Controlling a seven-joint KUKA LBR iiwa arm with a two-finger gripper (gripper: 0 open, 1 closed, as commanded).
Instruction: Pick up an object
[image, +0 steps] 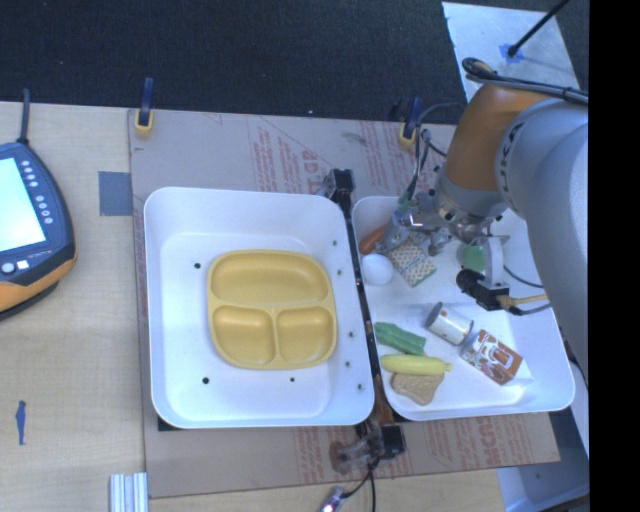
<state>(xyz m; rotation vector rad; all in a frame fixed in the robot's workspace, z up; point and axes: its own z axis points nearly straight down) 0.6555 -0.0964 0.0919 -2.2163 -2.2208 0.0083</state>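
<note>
End effector (425, 222): low in the right white bin (545, 395), upper centre-right of frame; grip state cannot be told.
Beside it: patterned square packet (412, 263), white egg (377, 269).

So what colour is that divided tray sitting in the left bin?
Yellow, a plain pale mustard. The tray shows clearly in the overhead camera view.

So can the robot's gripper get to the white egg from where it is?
Probably yes. The gripper hangs low over the back of the right bin, and the white egg lies close beside it near the bin's left wall. Nothing lies on top of the egg, though that wall and a patterned packet crowd it.
</note>
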